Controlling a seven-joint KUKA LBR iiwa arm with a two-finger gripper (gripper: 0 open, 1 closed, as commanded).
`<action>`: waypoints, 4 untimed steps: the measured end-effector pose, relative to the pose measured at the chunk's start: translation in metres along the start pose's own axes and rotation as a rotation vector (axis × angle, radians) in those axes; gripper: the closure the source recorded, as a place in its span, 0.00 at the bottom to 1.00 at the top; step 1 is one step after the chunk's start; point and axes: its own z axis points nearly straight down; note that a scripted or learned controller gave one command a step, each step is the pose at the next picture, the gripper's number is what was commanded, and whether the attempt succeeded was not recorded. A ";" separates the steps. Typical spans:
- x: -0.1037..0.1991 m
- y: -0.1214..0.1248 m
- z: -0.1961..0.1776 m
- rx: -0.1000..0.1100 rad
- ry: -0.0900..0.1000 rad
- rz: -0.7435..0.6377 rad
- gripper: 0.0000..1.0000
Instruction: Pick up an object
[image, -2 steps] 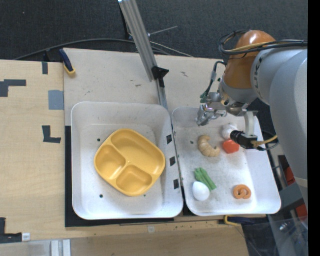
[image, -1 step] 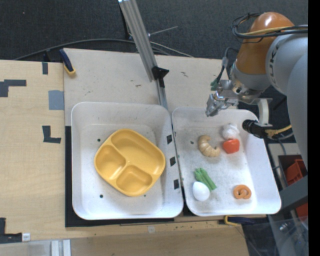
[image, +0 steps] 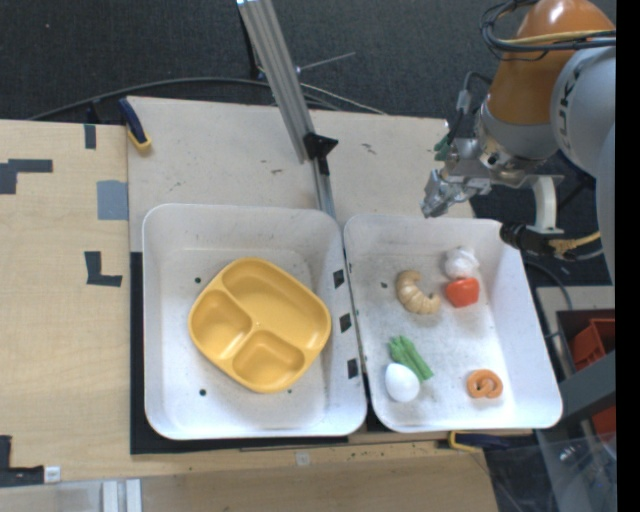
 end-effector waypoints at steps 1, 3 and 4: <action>0.048 -0.013 -0.005 0.006 0.002 -0.004 1.00; 0.150 -0.039 0.015 0.007 0.002 -0.005 1.00; 0.196 -0.064 0.010 0.007 0.002 -0.006 1.00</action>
